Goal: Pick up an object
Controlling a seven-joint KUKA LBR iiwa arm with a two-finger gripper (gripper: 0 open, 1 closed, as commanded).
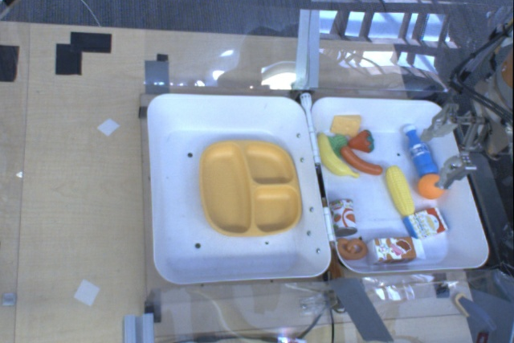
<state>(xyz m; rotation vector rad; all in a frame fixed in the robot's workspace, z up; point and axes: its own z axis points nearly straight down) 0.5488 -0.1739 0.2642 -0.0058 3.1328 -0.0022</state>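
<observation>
Hovering gripper [452, 147], round orange [430, 186]

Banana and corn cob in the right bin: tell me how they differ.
The banana is curved; the corn cob is straight. The banana lies along the bin's left wall, against the red pepper and the sausage; the corn cob lies apart near the middle, its lower end close to a small carton. The banana has a green tip at its upper end; the corn cob is yellow throughout. Both are yellow, elongated toy foods.
</observation>
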